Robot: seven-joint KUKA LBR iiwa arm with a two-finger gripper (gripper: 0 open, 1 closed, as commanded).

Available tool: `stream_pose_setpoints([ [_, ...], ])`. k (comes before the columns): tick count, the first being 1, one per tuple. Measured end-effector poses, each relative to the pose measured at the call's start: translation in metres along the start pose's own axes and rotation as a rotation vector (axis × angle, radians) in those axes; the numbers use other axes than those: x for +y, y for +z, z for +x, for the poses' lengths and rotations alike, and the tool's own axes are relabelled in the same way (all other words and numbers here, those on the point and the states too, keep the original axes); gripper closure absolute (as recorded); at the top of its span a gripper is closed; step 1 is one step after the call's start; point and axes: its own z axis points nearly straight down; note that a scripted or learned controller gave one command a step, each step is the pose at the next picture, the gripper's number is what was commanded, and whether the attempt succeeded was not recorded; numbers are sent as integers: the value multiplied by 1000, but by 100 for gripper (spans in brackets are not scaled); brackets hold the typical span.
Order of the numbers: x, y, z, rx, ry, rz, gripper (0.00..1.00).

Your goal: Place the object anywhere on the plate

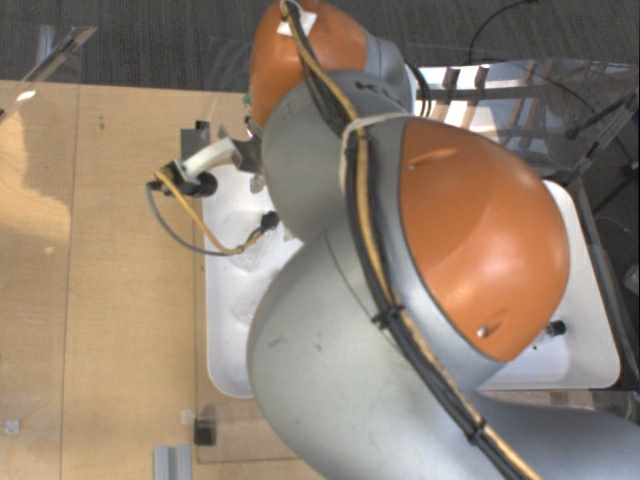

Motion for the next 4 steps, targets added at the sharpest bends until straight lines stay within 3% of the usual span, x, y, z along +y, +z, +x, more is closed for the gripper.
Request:
stream_pose_setpoints([
  [1,4,77,9,5,249,2,0],
  [2,79,74,-34,11,241,5,0],
  [3,85,76,-28,5,243,5,0],
  [4,81,76,-33,5,-186,3,0],
])
